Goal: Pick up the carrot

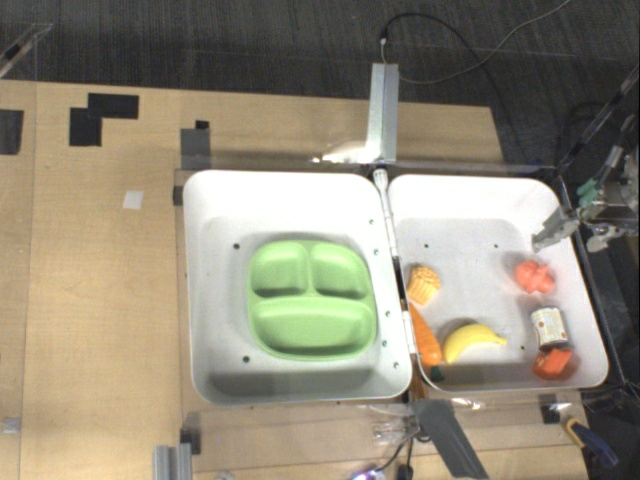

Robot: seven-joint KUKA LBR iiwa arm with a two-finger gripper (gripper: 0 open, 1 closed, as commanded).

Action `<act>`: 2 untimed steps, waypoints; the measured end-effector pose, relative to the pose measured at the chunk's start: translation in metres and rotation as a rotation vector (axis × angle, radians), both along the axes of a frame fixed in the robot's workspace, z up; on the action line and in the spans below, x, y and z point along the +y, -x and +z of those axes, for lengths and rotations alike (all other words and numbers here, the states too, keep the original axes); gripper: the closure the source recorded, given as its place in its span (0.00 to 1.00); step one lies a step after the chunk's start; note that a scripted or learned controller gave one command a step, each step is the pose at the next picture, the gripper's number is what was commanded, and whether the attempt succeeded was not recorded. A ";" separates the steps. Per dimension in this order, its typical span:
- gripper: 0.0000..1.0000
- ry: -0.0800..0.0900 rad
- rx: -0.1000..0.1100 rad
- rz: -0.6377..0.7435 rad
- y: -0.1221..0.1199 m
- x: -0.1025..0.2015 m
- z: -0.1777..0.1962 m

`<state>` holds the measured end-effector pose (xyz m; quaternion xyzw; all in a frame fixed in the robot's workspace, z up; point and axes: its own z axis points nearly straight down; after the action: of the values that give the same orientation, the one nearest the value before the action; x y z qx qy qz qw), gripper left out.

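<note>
I read this as the approach step: nothing is picked up. The carrot (425, 336) lies in the right bin (470, 203), tight against its left wall, touching the banana (473, 341), just below the corn (424, 284). The gripper (556, 230) hangs over the bin's far right edge; I can't tell its opening. Next I'd cross the bin and descend beside the wall.

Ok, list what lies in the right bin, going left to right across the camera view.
Carrot → banana → red fruit → can. The corn sits above the carrot and the red piece below the can, so their places in the order are unclear.
</note>
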<state>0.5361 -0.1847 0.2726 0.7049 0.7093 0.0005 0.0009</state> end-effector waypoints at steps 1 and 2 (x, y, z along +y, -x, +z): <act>0.00 0.000 0.001 -0.404 -0.023 -0.007 -0.039; 0.00 -0.001 0.003 -0.298 0.042 0.079 -0.142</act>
<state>0.4936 -0.1055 0.1302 0.8024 0.5968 -0.0004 -0.0007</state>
